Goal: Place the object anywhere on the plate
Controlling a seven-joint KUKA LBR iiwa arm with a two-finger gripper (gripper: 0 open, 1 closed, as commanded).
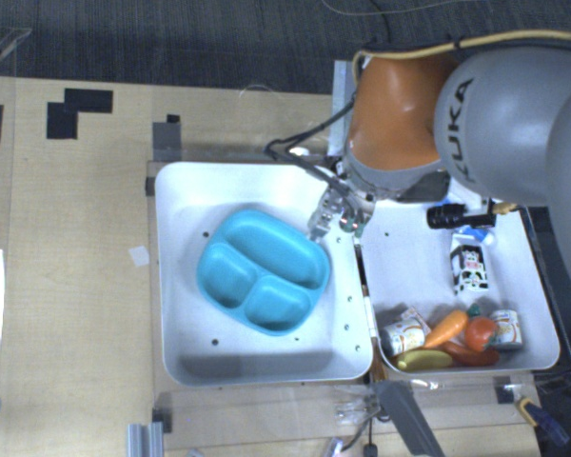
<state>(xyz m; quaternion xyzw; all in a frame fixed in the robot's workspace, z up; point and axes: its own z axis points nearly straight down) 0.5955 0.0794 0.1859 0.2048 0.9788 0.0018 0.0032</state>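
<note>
Blue plate, two white bins, one carrot

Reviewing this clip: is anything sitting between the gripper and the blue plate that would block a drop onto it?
Nothing visible does. The gripper hangs over the left bin, right at the upper right edge of the blue plate, whose three compartments are bare. The toy food lies in the right bin, off that path.

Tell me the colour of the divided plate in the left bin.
Light blue, all over; the plate shows clearly in the camera view.
</note>
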